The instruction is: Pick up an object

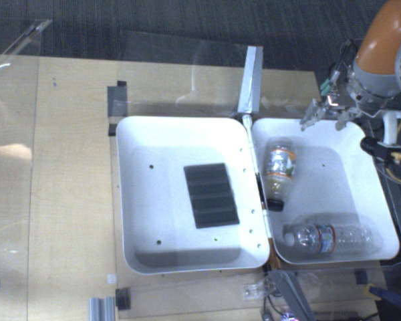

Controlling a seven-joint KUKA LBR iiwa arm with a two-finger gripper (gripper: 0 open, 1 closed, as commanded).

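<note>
My gripper (324,118) hangs over the far rim of the right bin (361,179), open with nothing between its fingers. Below it in that bin lies a small bottle (279,169) with a brown-and-silver label and a black cap, close to the left wall. A clear plastic water bottle (327,237) lies on its side along the near wall. A flat black ribbed block (211,194) rests in the middle of the left bin (140,179), far from the gripper.
A metal divider post (250,79) stands behind the seam between the bins. Cables and fittings (387,149) crowd the right bin's right rim beside the arm. A light wooden bench (53,179) spreads to the left.
</note>
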